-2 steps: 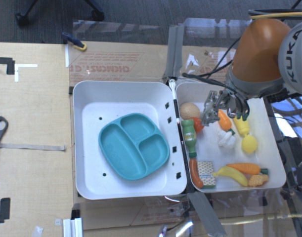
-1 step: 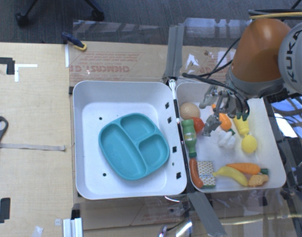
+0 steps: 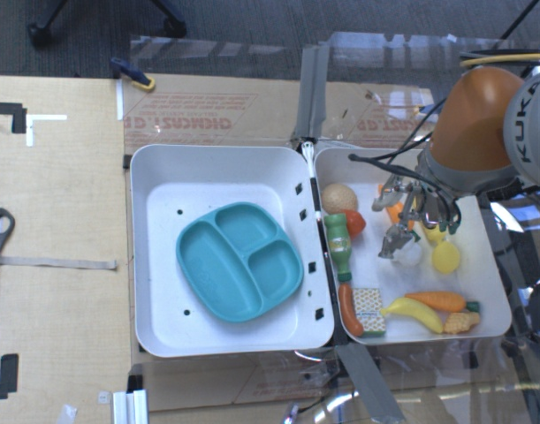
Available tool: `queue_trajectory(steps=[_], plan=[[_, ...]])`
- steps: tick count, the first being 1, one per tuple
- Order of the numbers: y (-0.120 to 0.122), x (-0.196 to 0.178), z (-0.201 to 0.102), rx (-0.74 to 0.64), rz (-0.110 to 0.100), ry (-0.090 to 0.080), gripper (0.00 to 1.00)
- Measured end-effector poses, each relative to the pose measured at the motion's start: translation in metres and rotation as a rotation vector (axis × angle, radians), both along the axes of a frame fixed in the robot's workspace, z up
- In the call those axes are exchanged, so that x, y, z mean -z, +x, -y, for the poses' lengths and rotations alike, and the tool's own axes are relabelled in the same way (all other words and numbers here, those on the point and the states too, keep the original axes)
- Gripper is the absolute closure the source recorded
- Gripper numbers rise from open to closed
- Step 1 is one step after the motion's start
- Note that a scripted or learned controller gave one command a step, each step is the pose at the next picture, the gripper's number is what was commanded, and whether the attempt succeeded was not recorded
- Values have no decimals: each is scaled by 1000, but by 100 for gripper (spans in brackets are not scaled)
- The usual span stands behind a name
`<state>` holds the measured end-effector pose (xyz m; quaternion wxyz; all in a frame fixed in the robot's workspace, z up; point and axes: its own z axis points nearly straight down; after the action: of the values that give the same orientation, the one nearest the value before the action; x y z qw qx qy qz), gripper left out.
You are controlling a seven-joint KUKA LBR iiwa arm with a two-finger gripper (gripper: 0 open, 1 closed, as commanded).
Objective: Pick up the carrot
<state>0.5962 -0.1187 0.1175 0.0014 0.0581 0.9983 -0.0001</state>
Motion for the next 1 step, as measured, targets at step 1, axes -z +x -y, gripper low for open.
queue_trajectory(steps=[1], plan=[[2, -11, 0, -2, 7, -1, 100]])
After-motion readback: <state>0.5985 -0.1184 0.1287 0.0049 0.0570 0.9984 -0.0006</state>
